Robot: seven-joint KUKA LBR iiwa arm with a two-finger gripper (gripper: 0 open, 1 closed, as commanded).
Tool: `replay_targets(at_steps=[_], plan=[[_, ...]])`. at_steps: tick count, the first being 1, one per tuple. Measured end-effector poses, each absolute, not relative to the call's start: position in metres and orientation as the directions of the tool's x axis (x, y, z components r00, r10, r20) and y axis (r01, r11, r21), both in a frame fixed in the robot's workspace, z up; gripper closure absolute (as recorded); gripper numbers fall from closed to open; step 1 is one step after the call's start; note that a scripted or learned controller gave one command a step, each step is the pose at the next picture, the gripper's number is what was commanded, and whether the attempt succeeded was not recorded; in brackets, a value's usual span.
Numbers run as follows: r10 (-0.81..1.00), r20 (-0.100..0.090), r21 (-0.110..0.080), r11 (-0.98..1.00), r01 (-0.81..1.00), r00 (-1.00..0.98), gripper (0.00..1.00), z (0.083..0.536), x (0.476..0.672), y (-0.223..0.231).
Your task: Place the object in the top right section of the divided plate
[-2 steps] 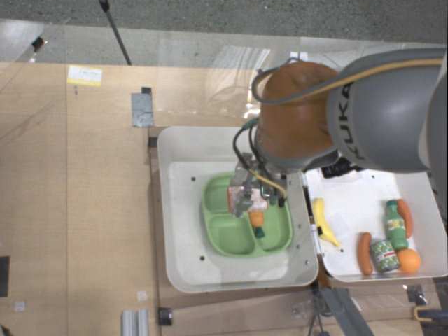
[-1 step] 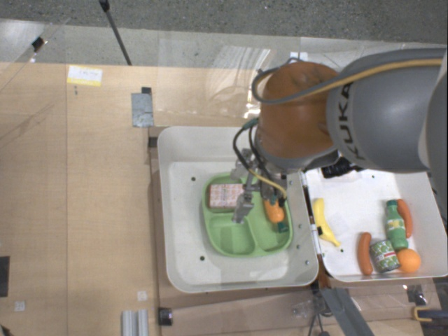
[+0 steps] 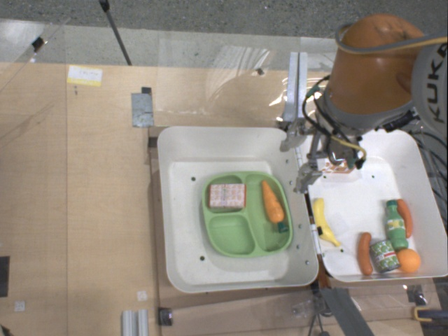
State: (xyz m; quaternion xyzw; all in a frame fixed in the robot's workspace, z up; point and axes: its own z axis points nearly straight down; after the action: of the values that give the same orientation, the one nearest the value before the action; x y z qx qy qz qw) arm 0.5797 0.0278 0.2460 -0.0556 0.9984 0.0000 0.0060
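A green divided plate [image 3: 241, 247] sits in the left bin [image 3: 178, 208]. An orange carrot [image 3: 272, 201] with a green stem lies in the plate's right section. A pink patterned box [image 3: 227, 195] rests in its top left section. My gripper [image 3: 296, 164] hangs over the seam between the two bins, just right of and above the plate's top right corner. Its two grey fingers [image 3: 288, 141] stand apart, open, with nothing between them. The orange-banded wrist [image 3: 371, 61] looms over the right bin's back edge.
The right bin [image 3: 350, 208] holds a yellow banana [image 3: 322, 222] near its left wall, and at its front right a red sausage [image 3: 365, 253], a can [image 3: 383, 255], a green bottle [image 3: 395, 224] and an orange [image 3: 409, 260].
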Motion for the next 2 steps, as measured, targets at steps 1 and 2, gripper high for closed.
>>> replay_targets(at_steps=[1,2], plan=[[-0.108,-0.023,0.002,0.994,-0.108,-0.994,1.00,0.2595,0.5819,0.0294],[-0.108,-0.023,0.002,0.994,-0.108,-0.994,0.00,0.2594,0.5819,0.0294]])
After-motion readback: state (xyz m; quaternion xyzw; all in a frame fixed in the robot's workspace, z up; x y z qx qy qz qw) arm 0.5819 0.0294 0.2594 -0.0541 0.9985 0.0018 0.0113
